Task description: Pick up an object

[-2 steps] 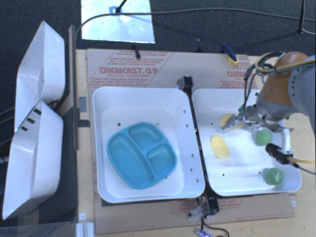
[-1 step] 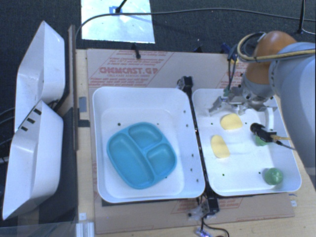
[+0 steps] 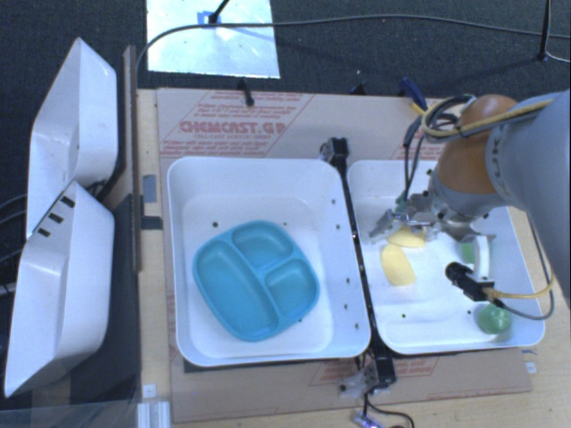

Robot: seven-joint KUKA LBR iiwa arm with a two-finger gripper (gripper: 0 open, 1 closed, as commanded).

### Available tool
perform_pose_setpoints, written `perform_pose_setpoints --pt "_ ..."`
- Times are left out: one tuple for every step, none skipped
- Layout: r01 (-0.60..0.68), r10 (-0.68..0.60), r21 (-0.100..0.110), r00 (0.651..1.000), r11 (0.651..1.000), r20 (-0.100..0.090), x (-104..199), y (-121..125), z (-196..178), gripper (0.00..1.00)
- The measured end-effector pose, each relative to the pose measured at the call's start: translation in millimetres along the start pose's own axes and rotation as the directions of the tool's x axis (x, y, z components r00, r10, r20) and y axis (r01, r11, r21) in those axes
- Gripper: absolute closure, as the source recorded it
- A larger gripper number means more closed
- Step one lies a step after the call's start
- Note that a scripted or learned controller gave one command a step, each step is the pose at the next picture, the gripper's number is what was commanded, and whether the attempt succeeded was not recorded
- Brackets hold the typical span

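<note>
Yellow fruit (image 3: 399,265) lies in the right bin (image 3: 526,337), at its nine o'clock side. My gripper (image 3: 408,226) hangs just beyond it at twelve; how wide my jaws stand I cannot tell. I'd straddle it squarely before closing.

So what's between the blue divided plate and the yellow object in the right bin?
In the camera view, the bins' adjoining white walls lie between the blue divided plastic plate and the yellow rounded object; otherwise bare bin floor.

Single fixed camera above bench (image 3: 268,110), slanted down, both bins (image 3: 268,181) visible
</note>
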State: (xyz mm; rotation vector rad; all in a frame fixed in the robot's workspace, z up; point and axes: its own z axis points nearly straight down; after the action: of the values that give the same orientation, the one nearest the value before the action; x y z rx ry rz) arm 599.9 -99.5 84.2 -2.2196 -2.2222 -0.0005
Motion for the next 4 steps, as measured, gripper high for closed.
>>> perform_pose_setpoints --pt "-0.001 0.001 0.001 1.0 1.0 0.0 8 -47 0 0.0" --pt "-0.001 0.001 0.0 1.0 1.0 0.001 10 -61 0 0.0" --pt "-0.001 0.001 -0.002 1.0 1.0 0.002 -20 -8 0 0.0" --pt "-0.001 0.001 0.002 1.0 1.0 0.0 1 -62 0 0.0"
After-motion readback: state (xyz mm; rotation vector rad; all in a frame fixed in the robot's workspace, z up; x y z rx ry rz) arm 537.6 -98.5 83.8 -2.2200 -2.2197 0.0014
